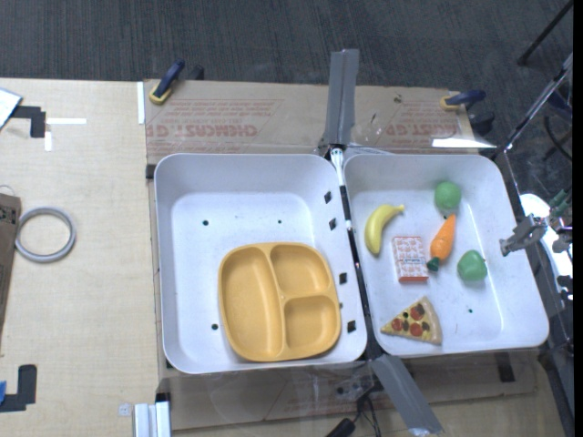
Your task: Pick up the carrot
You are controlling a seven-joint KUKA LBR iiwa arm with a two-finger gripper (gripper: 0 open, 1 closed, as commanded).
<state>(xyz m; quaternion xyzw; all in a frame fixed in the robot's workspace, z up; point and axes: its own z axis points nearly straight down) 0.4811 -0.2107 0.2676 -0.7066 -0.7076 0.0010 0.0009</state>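
Carrot untouched in right bin; pickup not begun

The tabletop (82,335) carries two white bins side by side. The left bin (182,189) holds a yellow tray (278,300) with three compartments, lying toward its near side. The right bin (510,326), taken here as the landmark, holds all the small items.

Within the right bin, largest first: a pizza slice (414,321) lies near the front wall; a banana (381,227) lies by the left wall; a small red-and-white box (409,259) sits at the middle. The carrot (442,240) lies just right of that box, leaning with its orange body up and its green end down, resting flat on the bin floor. A green ball (447,195) sits just behind the carrot toward the back wall, and a second green ball (471,266) sits just right of the carrot's green end.

Outside the right bin's right wall, a small metal part (526,236) shows at the rim. Whether this belongs to the arm cannot be told, and the state of the fingers cannot be told from this view.

Judgement on progress: nothing grips the carrot and nothing stands above it. The approach, descent, closing and lift all remain to be done. The two balls close by leave little room on that side.
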